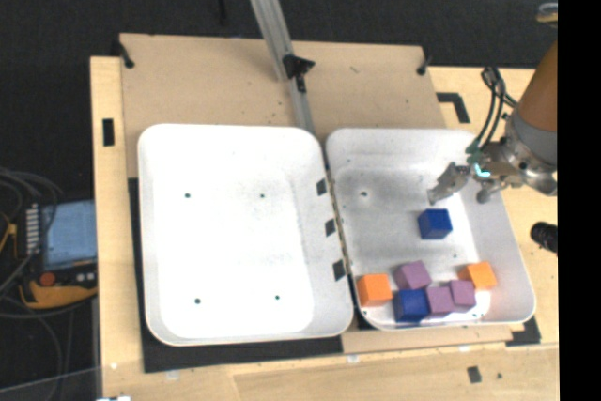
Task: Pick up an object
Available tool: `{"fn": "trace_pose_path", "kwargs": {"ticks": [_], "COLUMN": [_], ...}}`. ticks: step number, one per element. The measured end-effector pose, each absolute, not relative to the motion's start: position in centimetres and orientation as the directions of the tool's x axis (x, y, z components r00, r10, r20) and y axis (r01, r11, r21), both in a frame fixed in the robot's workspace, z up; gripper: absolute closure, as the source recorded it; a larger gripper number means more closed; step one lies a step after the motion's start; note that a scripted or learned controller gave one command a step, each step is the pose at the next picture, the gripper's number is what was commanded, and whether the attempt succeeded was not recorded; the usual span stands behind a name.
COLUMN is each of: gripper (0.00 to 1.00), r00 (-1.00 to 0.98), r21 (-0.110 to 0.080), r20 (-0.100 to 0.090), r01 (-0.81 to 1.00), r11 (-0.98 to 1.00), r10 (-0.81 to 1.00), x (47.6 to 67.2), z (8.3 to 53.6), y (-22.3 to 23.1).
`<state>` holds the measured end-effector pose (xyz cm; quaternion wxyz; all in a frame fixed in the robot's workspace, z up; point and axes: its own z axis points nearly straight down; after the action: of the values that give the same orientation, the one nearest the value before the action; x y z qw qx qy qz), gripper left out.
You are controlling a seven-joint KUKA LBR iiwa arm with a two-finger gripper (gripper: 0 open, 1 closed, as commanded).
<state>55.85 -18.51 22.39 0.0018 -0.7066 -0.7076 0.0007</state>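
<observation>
Blue cube (434, 223) alone mid-bin in the right white bin (376, 160), on bare floor, touching nothing. Gripper (466, 186) just above and to the right of it, fingers spread apart, nothing between them, one grey finger (446, 183) angled towards the cube, a clear gap left. Along the near wall, a cluster: orange cube (375, 287) at the left, dark blue cube (411, 304) beside it, purple cubes (412, 275) and (451, 297) packed close, a second orange cube (481, 274) at the right end. Left bin (169, 164) alongside on the pale wooden counter (105, 202). Slanted metal post (268, 9) behind the bins.
</observation>
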Motion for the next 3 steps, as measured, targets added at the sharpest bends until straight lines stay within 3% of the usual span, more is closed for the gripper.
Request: {"fn": "trace_pose_path", "kwargs": {"ticks": [1, 2, 3], "gripper": [0.0, 0.0, 0.0], "r00": [-0.002, 0.001, 0.0], "r21": [0.001, -0.003, 0.004], "r20": [0.0, -0.001, -0.005], "r01": [1.0, 1.0, 1.0], "r11": [0.002, -0.001, 0.001], "r10": [1.0, 1.0, 1.0], "x": [56.0, 56.0, 56.9], "z": [22.6, 18.4, 13.5], "y": [-18.5, -18.3, -17.9]}}
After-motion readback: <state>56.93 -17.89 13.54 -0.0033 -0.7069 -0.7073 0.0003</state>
